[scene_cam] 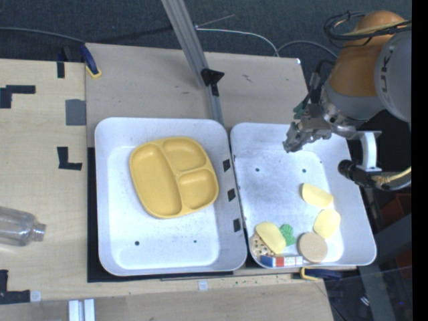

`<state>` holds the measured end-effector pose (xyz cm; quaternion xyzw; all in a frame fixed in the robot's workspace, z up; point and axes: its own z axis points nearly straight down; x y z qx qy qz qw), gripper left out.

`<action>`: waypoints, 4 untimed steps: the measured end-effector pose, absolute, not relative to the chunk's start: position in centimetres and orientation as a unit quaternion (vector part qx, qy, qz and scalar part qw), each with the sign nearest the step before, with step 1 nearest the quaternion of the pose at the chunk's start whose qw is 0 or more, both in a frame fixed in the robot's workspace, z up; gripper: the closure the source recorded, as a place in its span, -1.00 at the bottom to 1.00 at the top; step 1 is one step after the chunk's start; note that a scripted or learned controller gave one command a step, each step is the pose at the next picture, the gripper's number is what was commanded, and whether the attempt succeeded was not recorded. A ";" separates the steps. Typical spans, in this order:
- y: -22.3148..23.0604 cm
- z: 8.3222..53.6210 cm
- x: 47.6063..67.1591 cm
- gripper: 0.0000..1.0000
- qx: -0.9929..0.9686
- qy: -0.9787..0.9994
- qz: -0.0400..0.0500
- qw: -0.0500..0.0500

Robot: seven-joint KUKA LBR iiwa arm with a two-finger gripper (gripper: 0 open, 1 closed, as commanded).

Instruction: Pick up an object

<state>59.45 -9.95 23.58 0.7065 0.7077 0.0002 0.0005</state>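
The grey arm with the orange band is reaching in from the upper right of the frame, and its dark two-finger gripper (295,142) is hanging over the upper part of the right-hand shallow white bin (267,179); its state cannot be told here. Several small objects are lying in that bin's lower right: a pale yellow oblong piece (316,194), a second yellow piece (326,223), a tan round disc (312,247), a yellow lump (270,236) and a small green item (287,233). A yellow divided plastic plate (174,176) is sitting in the left-hand white bin (114,246), centre left.
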 end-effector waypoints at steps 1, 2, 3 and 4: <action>-7.5 18.5 55.1 1.00 0.707 0.707 -0.003 -0.004; -9.6 18.7 55.0 1.00 0.707 0.707 -0.001 -0.001; -8.6 18.8 58.7 1.00 0.706 0.708 0.000 0.000; -4.4 18.8 54.9 1.00 0.706 0.708 -0.001 -0.002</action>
